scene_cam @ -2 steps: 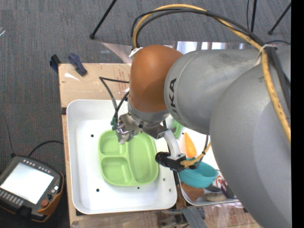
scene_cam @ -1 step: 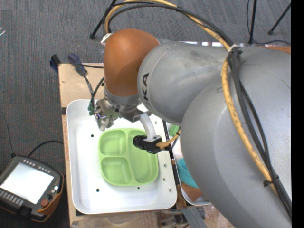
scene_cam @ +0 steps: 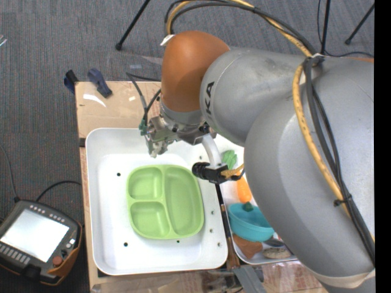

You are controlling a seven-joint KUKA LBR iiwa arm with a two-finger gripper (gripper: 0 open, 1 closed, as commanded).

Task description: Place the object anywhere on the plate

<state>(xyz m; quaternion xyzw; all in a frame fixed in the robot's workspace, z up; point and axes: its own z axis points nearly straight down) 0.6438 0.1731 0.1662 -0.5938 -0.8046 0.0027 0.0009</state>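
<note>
Arm (scene_cam: 293,139): grey, bulks across the right. Gripper (scene_cam: 154,150): above the green plate's (scene_cam: 165,201) far rim; opening and contents indiscernible.

Grey arm (scene_cam: 293,121); orange band (scene_cam: 186,66); yellow and black cables (scene_cam: 305,84).

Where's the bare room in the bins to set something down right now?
The green divided plate has three bare compartments. The left bin has bare floor all round the plate, widest on the left and near sides. The gripper hangs over the strip beyond the plate. The right bin is crowded: blue bowl, orange carrot-like piece, green item, with the arm above.
</note>
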